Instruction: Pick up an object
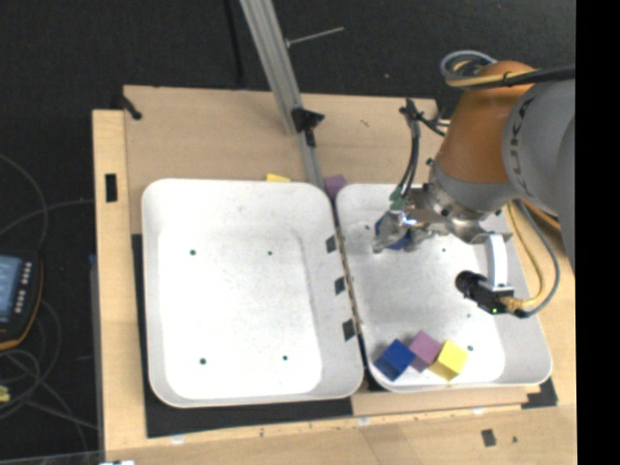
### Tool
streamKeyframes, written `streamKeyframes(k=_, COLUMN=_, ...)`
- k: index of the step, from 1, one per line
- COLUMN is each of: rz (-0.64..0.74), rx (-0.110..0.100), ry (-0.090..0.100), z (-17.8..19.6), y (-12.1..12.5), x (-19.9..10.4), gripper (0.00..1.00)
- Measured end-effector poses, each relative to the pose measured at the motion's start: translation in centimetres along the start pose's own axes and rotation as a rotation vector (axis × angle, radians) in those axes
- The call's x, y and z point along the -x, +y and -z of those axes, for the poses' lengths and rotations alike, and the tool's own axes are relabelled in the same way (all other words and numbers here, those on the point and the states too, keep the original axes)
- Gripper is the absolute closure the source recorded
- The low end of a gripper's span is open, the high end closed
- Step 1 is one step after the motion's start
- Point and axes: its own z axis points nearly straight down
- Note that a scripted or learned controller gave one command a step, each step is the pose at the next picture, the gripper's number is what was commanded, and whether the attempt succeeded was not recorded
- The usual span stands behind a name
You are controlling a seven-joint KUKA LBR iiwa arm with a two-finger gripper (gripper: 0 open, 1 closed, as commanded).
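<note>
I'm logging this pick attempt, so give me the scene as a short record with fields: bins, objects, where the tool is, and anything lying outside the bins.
bins: two shallow white bins side by side, left bin and right bin
objects in right bin: blue block, purple block, yellow block, clustered at the near edge
tool: over the far left part of the right bin, apart from the blocks
tool fingers: cannot tell
outside bins: small yellow piece and small purple piece behind the far rims
task status: nothing visibly held
</note>
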Motion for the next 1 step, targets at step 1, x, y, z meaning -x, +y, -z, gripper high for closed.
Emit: streamKeyframes(k=1, rz=0.0, rx=-0.008, ry=0.001, z=-0.56, y=-0.76, x=-9.17, gripper=1.0)
